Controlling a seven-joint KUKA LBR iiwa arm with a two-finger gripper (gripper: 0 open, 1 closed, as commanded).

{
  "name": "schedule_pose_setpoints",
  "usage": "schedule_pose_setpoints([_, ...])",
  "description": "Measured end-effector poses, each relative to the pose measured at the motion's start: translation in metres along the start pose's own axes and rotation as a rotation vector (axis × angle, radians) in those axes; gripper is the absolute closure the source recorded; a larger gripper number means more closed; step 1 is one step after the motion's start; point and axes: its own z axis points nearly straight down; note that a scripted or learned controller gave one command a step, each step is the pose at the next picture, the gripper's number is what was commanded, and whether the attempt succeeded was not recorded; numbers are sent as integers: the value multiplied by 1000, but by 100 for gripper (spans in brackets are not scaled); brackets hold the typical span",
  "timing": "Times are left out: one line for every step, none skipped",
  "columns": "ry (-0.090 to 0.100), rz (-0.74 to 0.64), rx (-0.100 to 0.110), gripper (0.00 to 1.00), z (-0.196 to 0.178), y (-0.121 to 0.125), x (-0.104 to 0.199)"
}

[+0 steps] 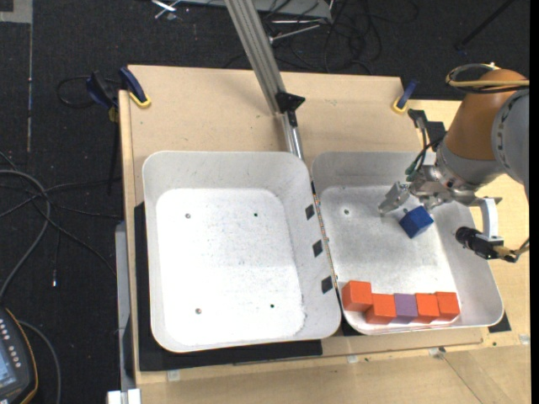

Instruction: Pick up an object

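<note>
Gripper (410,204) hovering over right bin (370,225), seemingly pinching 1 blue block (416,222); hold unclear, cannot tell. Lift still pending.

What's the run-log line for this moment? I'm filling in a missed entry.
arm: over right bin | gripper: at blue block | grasp: unconfirmed | row of blocks: near edge

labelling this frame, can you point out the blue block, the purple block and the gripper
blue block (416,222): camera view, middle of its top face
purple block (405,305): camera view, middle of its top face, in the row along the right bin's near wall
gripper (406,200): camera view, between its fingertips
</note>
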Motion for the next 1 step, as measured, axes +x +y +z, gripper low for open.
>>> schedule_pose_setpoints([-1, -5, -4, 0, -2, -28, 38])
